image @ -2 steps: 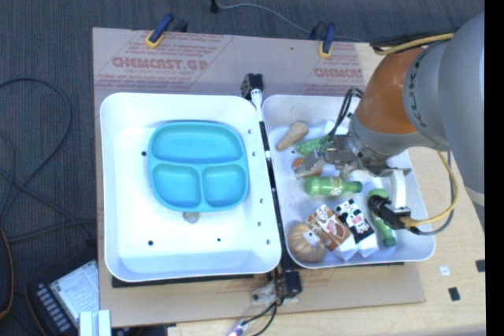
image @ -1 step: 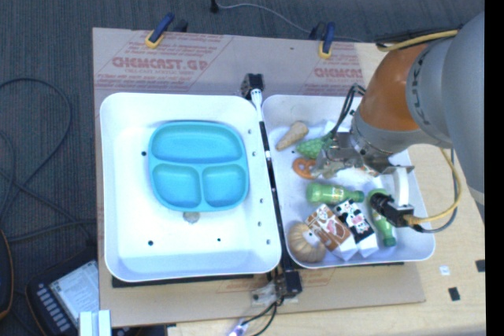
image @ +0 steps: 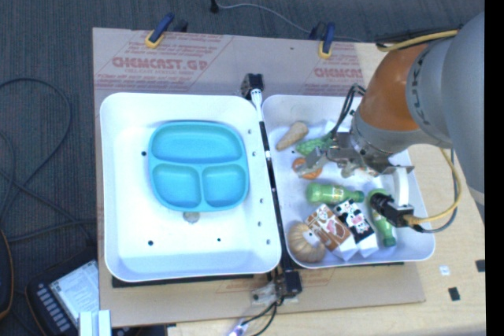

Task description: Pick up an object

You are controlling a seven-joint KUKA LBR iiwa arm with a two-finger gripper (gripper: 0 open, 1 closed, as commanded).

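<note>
I see the arm coming in from the right of the frame, wrist low over the right bin. Gripper sits in the upper middle of that bin; can't tell whether its fingers are open or closed, nothing visibly between them.

Right bin is crowded. Candidates to pick: tan bread-like piece upper left, green leafy toy and orange bit just beside the gripper, green bottle centre, cow-print carton and brown-white box lower centre, round bun in the lower left corner, dark green bottle lower right. Several touch each other.

Left bin holds a blue divided tray, small grey object at its lower edge.

Both bins sit on a cardboard-covered surface, clamps at its top edge, grey carpet around, cables at left. Free room is mostly in the left bin's margins.
</note>
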